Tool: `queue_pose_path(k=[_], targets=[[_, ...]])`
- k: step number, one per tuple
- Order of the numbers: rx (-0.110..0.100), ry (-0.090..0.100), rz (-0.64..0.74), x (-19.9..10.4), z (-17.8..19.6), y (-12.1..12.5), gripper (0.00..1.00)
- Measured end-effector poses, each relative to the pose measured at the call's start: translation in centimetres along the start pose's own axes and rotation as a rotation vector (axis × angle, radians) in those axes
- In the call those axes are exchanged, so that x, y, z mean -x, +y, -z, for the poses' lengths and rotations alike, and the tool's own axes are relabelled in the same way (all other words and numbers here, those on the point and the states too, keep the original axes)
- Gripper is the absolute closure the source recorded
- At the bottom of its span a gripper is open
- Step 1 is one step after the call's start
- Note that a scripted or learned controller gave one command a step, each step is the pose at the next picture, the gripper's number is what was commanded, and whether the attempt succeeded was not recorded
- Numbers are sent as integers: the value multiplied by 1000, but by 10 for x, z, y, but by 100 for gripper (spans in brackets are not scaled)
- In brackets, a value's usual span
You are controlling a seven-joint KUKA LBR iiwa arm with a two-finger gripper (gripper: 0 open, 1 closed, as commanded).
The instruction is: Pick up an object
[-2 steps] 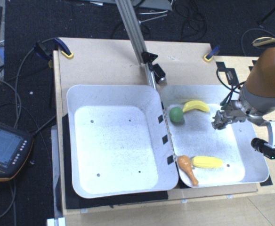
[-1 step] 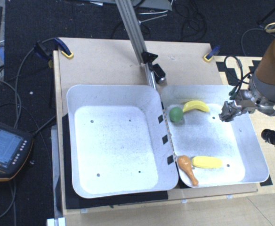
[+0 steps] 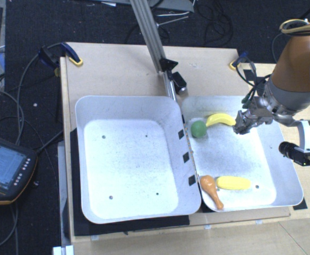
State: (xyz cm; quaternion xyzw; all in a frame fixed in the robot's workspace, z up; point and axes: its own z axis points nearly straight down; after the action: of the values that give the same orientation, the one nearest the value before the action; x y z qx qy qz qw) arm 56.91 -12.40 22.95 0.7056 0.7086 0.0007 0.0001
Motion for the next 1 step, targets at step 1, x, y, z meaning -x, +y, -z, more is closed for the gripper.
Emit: queue_pose_path(k=[1], targets=[[-1,0,0,-49,-7,6,100]])
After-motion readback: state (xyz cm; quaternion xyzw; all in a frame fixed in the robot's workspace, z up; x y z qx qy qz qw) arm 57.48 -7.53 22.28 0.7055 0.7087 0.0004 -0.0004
